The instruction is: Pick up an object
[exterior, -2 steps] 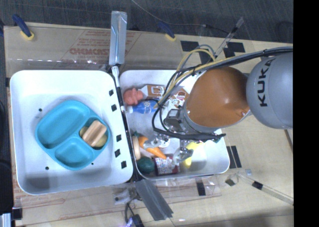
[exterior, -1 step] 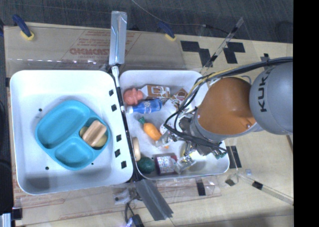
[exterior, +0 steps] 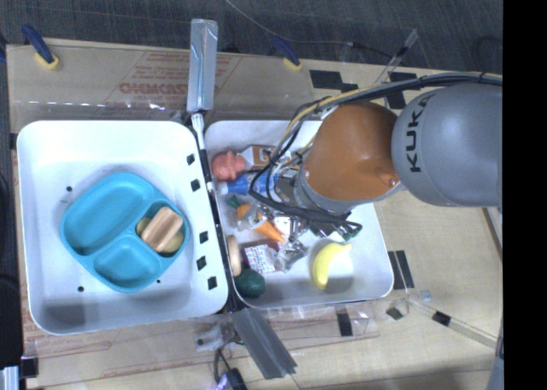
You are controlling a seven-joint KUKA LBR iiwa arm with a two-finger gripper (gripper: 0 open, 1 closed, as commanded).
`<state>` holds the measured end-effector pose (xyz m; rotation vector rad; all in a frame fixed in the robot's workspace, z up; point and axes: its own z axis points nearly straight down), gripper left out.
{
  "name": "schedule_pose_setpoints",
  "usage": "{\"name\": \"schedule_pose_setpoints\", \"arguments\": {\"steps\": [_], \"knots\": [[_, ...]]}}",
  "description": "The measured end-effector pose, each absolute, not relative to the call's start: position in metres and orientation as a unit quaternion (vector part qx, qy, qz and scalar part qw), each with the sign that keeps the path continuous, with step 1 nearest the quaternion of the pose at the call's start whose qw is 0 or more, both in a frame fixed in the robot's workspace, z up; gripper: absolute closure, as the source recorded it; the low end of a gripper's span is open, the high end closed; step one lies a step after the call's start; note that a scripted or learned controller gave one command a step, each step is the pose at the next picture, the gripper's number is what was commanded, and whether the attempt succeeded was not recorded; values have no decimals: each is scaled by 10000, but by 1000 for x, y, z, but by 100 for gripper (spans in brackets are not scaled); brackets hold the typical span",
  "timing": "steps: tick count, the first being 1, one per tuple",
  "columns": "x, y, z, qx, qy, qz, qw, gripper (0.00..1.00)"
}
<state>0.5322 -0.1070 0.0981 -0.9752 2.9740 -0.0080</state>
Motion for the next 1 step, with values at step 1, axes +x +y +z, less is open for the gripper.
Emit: {"name": "schedule_pose_setpoints", "arguments": {"steps": [1], "knots": [[533, -106, 109, -3126, 9499, -30, 65, 100]]}}
